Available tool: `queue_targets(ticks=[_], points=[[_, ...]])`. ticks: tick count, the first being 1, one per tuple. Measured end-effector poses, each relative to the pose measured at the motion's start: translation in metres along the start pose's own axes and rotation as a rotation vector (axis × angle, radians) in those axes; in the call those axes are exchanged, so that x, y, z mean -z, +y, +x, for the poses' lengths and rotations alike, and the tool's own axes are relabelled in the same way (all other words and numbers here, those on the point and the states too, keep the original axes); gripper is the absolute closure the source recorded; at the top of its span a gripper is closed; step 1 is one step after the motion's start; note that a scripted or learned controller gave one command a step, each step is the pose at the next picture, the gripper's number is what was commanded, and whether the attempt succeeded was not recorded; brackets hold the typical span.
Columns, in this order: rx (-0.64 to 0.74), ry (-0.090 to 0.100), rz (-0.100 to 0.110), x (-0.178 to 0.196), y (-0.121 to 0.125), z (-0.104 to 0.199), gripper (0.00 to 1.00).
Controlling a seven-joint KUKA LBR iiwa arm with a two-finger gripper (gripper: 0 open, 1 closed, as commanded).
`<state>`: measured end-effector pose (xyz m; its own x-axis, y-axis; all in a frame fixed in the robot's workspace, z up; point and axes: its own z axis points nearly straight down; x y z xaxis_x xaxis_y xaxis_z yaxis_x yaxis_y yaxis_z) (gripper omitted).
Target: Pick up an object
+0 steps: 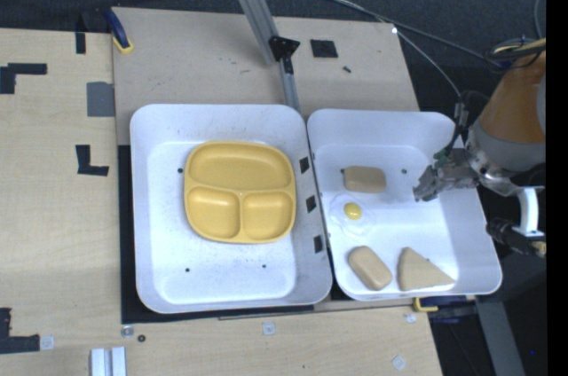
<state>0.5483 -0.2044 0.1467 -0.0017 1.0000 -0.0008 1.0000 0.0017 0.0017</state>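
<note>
Claw (429, 185) right of bread slice (364, 179), apart

One fixed overhead camera, slanted down on both white bins (142, 188), arm (515, 113) entering from right.

A tray (240, 191) lies in the left bin (151, 188); 4 food pieces sit in the right bin (461, 263).
</note>
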Motion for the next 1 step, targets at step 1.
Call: queue_targets(ticks=[1], points=[[0.0,-0.001,-0.001,0.0614,0.004,-0.0034,1.0]])
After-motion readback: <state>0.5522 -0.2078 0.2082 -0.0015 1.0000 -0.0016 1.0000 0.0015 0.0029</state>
